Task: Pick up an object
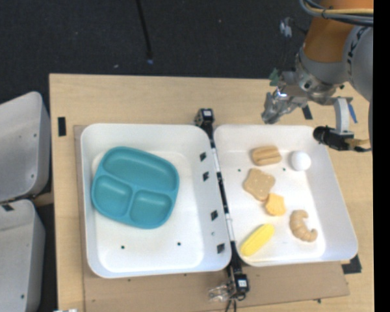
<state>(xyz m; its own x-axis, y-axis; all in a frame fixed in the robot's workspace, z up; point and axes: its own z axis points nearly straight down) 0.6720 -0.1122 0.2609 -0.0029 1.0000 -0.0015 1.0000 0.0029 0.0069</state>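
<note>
Left edge of the scene: two pale grey panels lie off the bench, the far panel [16, 145] and the near panel [13, 259], one just beside the other.

The bench [149, 86] has a light wooden top. A small black strip [62, 127] sits on the wood near its left edge. The floor [117, 25] beyond the far edge is dark.

Left bin [149, 249]: shallow, white, with rounded corners. It holds one item, a teal divided plate [135, 187], lying flat in the left-centre of the bin and slightly rotated.

The two bins touch along a centre seam [218, 194] that carries several small black marks. A small black fitting [205, 116] stands at the far end of the seam.

Right bin [331, 207]: it holds six loose food items, all apart from the walls.
- Bread roll [266, 155]: far centre.
- Toast slice [259, 184]: just near of the roll.
- Orange chunk [275, 205]: touching or nearly touching the near right corner of the toast.
- Corn cob [257, 240]: near left, lying at a slant close to the seam.
- White egg [301, 161]: just right of the roll.
- Croissant [303, 226]: near right, beside the orange chunk.

Gripper [272, 112]: positioned over the bench just beyond the far wall of the right bin, well apart from every item and carrying nothing. Whether it is open or closed cannot be told from this view. No item lies directly below it; the roll and the egg are the nearest.
</note>
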